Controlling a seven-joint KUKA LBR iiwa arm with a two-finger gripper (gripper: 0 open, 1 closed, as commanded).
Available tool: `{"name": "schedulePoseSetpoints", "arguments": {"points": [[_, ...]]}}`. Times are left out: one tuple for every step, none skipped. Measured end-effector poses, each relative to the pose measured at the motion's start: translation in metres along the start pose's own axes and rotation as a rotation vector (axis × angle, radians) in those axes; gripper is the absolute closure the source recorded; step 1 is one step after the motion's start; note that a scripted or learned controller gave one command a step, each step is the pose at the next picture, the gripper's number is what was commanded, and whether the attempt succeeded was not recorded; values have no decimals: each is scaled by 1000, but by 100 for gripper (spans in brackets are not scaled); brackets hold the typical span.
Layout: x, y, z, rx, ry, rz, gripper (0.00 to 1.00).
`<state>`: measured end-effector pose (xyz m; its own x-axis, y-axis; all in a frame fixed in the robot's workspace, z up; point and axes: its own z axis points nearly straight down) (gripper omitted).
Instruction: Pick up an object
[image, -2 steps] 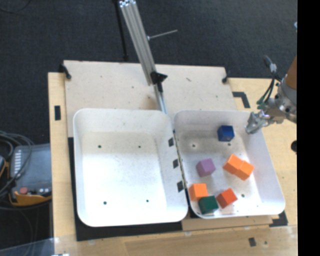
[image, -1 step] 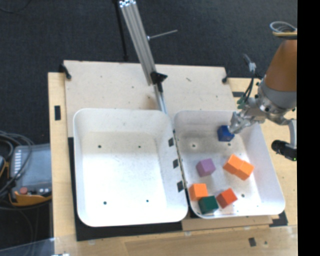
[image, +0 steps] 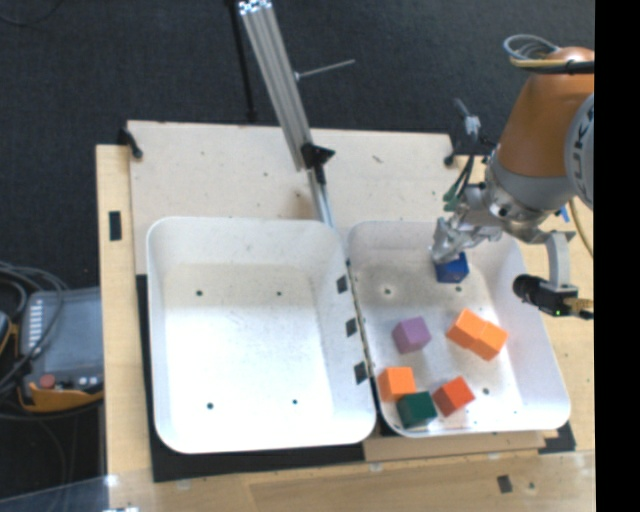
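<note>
Arm (image: 540, 130) enters from the right, orange band above the wrist, and reaches down over the far part of the right bin (image: 520, 400). Gripper (image: 452, 250) sits low in that bin, directly over a blue block (image: 452, 268). The block shows just below the fingertips and appears to touch them. Whether it sits between the fingers cannot be told from this angle, nor whether the jaws are open or closed; the metal wrist hardware hides the gap.

Right bin contents, other than the blue block:
- purple block (image: 411, 334), near the bin's middle, apart from the rest.
- large orange block (image: 477, 334), to the right of the purple one, turned at an angle.
- small orange block (image: 398, 381), close to the bin's left wall.
- green block (image: 417, 409), just in front of the small orange one, touching or nearly so, at the near rim.
- red-orange block (image: 454, 395), just right of the green block and against it.

Left bin (image: 160, 300) lies beside the right one, their inner walls meeting along the centre. A slanted aluminium rail (image: 280, 85) runs from the top of the view down to the junction of the two bins. A grey box with cables (image: 55, 345) sits off the bench at the left edge.
</note>
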<state>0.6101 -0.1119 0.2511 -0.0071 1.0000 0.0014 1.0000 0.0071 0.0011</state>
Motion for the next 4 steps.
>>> {"name": "schedulePoseSetpoints", "arguments": {"points": [[54,7,-8,-1,0,-1,100],[105,3,-12,1,0,0,100],[155,-3,-10,3,0,0,100],[203,-5,5,6,-2,1,100]]}}
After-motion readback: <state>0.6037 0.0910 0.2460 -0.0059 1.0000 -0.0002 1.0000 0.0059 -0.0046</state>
